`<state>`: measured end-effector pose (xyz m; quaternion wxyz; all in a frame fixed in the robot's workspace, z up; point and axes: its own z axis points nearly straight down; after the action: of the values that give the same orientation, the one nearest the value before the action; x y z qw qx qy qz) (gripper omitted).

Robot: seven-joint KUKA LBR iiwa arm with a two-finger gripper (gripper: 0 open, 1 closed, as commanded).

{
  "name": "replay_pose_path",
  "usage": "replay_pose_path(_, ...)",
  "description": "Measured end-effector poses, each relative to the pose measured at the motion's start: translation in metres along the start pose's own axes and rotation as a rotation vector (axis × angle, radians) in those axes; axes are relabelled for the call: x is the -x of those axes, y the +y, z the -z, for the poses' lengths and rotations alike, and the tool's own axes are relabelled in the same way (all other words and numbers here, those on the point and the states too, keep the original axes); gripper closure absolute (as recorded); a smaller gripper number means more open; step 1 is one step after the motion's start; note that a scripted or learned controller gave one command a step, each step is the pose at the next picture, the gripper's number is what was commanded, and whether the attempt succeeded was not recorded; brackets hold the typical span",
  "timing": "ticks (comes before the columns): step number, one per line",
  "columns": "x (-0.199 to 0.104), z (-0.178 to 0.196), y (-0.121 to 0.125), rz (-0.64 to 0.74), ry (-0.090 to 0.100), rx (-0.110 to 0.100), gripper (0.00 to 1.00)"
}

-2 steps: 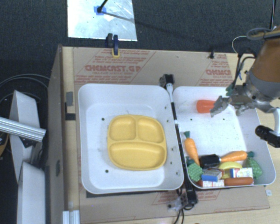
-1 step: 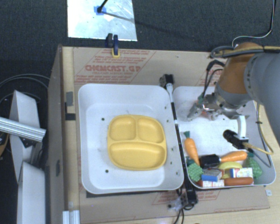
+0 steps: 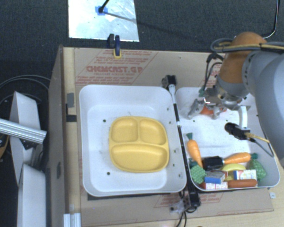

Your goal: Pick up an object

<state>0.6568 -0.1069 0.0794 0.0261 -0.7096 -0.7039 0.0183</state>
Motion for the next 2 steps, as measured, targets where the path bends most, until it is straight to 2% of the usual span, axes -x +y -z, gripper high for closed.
replay_pose_path(1, 0.002, 0.008, -0.003, 0.001, -0.002, -0.010, 1.00)
replay_pose_path(2, 0.039, 0.119, -0.066, 0.009, -0.013, 0.068, 1.00)
